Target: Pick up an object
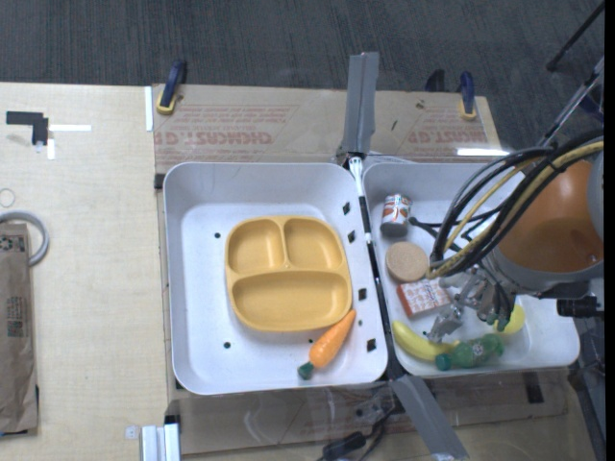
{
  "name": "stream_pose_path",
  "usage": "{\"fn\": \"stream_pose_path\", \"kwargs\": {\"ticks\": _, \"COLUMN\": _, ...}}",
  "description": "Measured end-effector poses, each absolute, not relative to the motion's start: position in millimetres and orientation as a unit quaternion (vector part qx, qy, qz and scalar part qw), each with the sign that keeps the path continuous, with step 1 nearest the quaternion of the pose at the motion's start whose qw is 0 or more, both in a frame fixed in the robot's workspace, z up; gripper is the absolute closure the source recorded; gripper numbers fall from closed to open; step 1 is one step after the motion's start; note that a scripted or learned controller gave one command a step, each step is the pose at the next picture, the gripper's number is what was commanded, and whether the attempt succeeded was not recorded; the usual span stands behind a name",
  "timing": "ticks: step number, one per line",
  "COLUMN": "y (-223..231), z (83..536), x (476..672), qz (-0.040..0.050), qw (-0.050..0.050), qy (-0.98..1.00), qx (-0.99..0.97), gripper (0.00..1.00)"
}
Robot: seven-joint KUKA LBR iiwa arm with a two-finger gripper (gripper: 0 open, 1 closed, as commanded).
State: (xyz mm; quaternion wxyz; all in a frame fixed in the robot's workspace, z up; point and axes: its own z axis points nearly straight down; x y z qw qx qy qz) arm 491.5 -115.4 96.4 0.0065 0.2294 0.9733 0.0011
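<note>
The right bin [548,358] holds a small can [395,211], a tan round disc [406,260], a red and white packet [422,298], a yellow banana [423,342] and a green bottle [471,352]. My gripper [459,315] hangs low over the banana and the packet, near the bin's front. The arm's orange band and cables cover the bin's right part. In the left bin [192,286] lies a yellow divided plate [286,273], with an orange carrot [330,342] beside its front right corner.
A grey divider bar [361,104] stands between the bins at the back. Cardboard [259,123] with two clamps lies behind the bins. A brown paper bag [14,325] rests on the bench at far left.
</note>
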Motion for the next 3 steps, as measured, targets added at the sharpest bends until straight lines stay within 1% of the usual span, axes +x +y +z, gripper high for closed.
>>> {"fn": "stream_pose_path", "kwargs": {"ticks": 1, "y": -175, "z": 179, "x": 529.8, "qz": 0.0004, "qw": 0.001, "qy": 1.0, "qx": -0.023, "gripper": 0.0}}
{"fn": "stream_pose_path", "kwargs": {"ticks": 2, "y": -134, "z": 139, "x": 576.4, "qz": -0.0001, "qw": 0.0, "qy": 0.975, "qx": 0.221, "gripper": 0.0}}
{"fn": "stream_pose_path", "kwargs": {"ticks": 3, "y": -134, "z": 147, "x": 577.7, "qz": 0.0, "qw": 0.002, "qy": 0.975, "qx": 0.222, "gripper": 1.0}}
